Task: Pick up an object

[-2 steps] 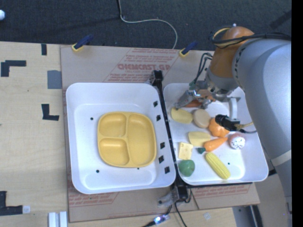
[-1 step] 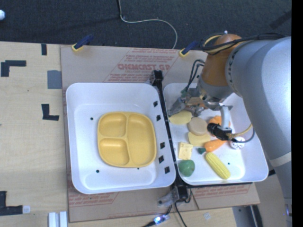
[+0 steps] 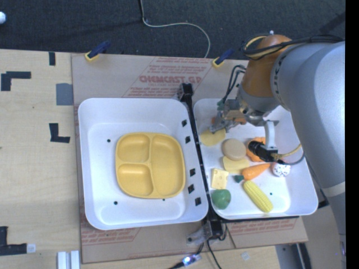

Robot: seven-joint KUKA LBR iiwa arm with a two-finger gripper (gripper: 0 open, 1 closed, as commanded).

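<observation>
Arm [image 3: 303, 94] is reaching in over the right bin [image 3: 297, 206], crowding its far half. The left bin [image 3: 92, 150], well off to the gripper's far side, is carrying a yellow divided plate [image 3: 150, 165]. Gripper [image 3: 227, 119] is hovering low at the bin's far corner — grasp state: cannot tell.

Nearest candidate, a pale yellow piece [image 3: 212, 137], is lying just below the gripper, hard against the bin wall.

Risk — wall may be blocking a clean close; neighbouring tan round piece [image 3: 233, 148] and carrot [image 3: 256, 171] may get nudged.

This looks like a robotics lab. A grey arm [image 3: 314, 94] reaches in from 3 o'clock over two white bins [image 3: 90, 150], clamped cardboard [image 3: 162, 77], toy food [image 3: 258, 195], and cables [image 3: 168, 24].
</observation>
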